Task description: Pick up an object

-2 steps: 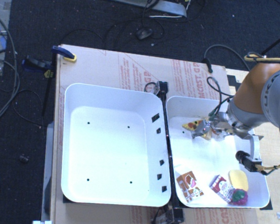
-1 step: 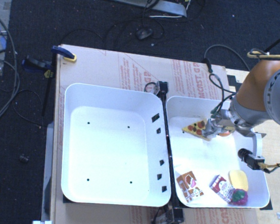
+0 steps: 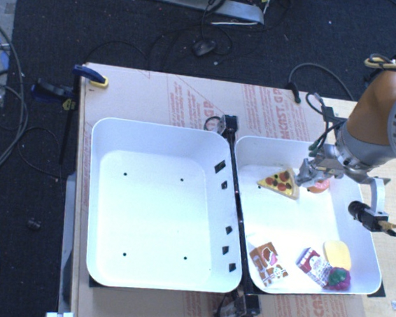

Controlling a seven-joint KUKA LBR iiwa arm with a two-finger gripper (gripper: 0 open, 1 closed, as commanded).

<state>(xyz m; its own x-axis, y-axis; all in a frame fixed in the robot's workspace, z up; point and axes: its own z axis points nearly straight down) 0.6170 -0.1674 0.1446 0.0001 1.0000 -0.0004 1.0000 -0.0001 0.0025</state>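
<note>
Gripper [image 3: 314,175] down low in the right bin [image 3: 358,238], near its far side, at the end of the grey arm [image 3: 388,118] with the orange band. Fingers too small and shadowed to read: cannot tell whether apart or together, nor whether anything sits between them. Just beside the tip, a small pink-red object [image 3: 318,186], partly hidden under the gripper. Touching or barely apart, hard to say. On the other side, a toy pizza slice [image 3: 280,182], lying flat on the bin floor, close to the tip too.

Toward the near side of the same bin, well apart from the gripper: a small printed packet [image 3: 267,261], a red-and-white wrapper [image 3: 311,263], a yellow piece [image 3: 337,253] and a purple-green lump [image 3: 339,278], the last three bunched together. Left bin [image 3: 157,210] alongside, with only small dark marks on its floor.

Likely step: settling onto a target at the far side of the right bin. Risks from here:
- closing between the pizza slice and the pink-red object, catching neither
- pinching only an edge of the flat slice, so a slip on lifting
- nudging the small object away against the bin wall
</note>
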